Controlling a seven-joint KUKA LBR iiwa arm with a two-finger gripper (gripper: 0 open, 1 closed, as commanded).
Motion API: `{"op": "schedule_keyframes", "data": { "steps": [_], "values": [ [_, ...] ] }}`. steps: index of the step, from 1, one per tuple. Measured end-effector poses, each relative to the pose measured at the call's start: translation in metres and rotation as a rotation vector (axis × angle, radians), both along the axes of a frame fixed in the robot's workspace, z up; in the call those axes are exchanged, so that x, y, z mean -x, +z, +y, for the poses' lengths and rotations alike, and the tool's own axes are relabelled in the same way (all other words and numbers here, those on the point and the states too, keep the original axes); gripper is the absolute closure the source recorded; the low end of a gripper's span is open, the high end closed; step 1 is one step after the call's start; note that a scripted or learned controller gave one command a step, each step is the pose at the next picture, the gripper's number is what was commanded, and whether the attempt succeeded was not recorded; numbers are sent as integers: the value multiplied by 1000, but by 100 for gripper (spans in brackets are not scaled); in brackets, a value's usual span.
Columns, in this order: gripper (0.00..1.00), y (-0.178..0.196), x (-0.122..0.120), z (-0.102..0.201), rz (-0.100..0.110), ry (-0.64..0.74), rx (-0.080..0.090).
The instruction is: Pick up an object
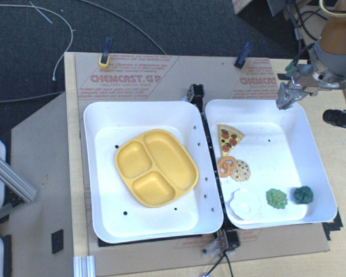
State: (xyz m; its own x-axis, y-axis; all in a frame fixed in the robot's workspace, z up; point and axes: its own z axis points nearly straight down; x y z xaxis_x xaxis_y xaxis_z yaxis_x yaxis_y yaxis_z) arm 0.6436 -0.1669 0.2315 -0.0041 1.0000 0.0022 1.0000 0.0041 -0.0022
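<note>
Right bin (288, 146) – pizza slice (229, 138) long axis near-far, tip nearward; pincer (284, 101) over far rim – state unclear.

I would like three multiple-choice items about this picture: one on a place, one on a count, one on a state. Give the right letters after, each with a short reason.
1. Where does the yellow tray lie?
A. In the left bin
B. In the right bin
C. On the floor

2. How many green items lie in the right bin?
A. None
B. Two
C. Five

3. Where is the pincer now?
A. Over the yellow tray
B. Pressed on the pizza slice
C. At the right bin's far rim, apart from the food

Key:
1 A: the yellow tray sits in the left bin.
2 B: a light green piece and a dark green piece.
3 C: the pincer is far from the pizza slice.
</note>
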Motion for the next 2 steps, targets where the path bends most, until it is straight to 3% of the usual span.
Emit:
{"op": "schedule_keyframes", "data": {
  "steps": [1, 2],
  "values": [
    [100, -1, 19, 39, 1, -1, 0],
    [100, 5, 38, 97, 0, 2, -1]
  ]
}}
